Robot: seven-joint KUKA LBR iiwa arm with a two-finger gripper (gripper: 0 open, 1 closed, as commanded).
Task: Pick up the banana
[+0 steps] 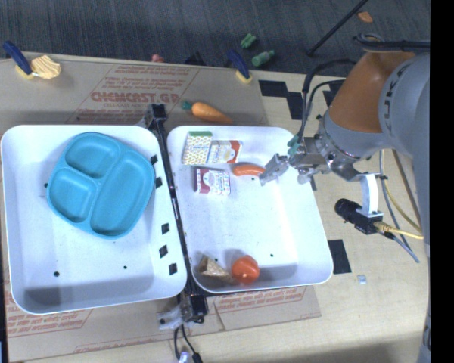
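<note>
My gripper (272, 169) hangs over the upper right part of the right bin (306, 225), reaching in from the right. Its tip is right beside a small orange-red elongated item (246, 169) on the bin floor; I cannot tell whether they touch. A brownish-yellow thing (210, 268) lies against the bin's near wall, too small to identify. Nothing is visibly held.
Two small cartons (209, 151) and a red-and-white packet (212, 181) lie in the right bin's upper left. A red tomato (245, 269) sits by the near wall. A blue divided plate (100, 183) lies in the left bin (30, 271). A carrot (209, 112) rests on the cardboard behind the bins.
</note>
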